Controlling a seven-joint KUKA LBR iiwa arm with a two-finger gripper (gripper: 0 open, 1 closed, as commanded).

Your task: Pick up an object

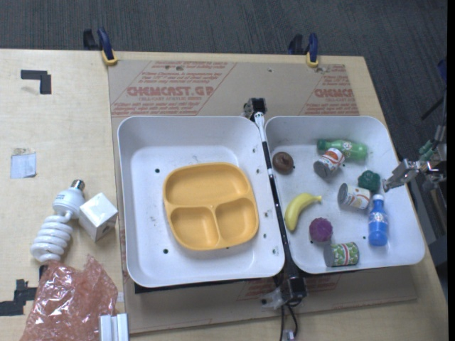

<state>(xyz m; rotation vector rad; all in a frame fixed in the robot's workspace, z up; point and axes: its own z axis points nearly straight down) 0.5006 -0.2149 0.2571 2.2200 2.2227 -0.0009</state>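
Observation:
The right bin (398, 244) holds several small objects. A green bottle (343, 147) lies at the back, with a small can (328, 164) right beside it. Near the bin's left wall sits a brown ball (284, 163). A yellow banana (301, 208) and a purple ball (321, 229) lie in the middle. At the front lies a green and red can (343, 253). A blue bottle (378, 221), a white can (354, 197) and a dark green object (369, 180) cluster on the right side.
The left bin (138, 190) holds a yellow divided tray (211, 206). On the bench to the left lie a spiral light bulb (57, 226), a white cube (98, 216) and crumpled pink plastic (67, 300). A metal fixture (409, 170) juts over the right bin's right rim.

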